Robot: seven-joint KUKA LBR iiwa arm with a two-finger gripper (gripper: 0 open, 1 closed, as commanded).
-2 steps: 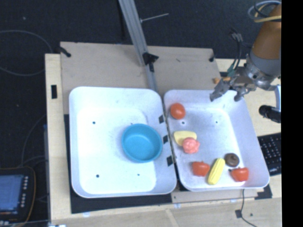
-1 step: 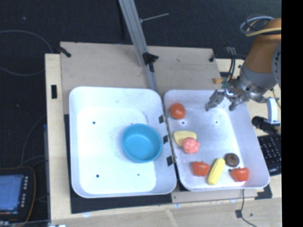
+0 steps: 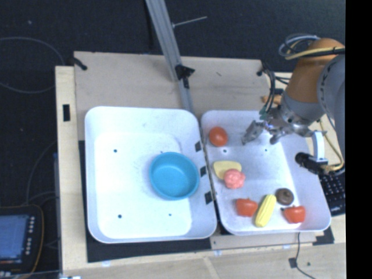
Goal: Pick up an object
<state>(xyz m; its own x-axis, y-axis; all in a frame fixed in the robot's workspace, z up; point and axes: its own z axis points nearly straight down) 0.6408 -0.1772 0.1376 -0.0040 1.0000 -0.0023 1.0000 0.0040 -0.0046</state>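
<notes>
Orange ball [image 3: 218, 136] lies left of the pincer [image 3: 263, 135], spread wide, empty, arm angled downward.

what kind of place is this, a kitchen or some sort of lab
Most likely a robot lab bench, not a kitchen. A grey and orange arm reaches over two white bins on a wooden bench, the food in the right bin looks like toys such as a corn cob, and a small screen sits alongside.

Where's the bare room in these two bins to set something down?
Left bin: bare floor all around the blue bowl. Right bin: a bare middle strip below the gripper, right of the pink piece. Its front edge is crowded around the corn.
</notes>
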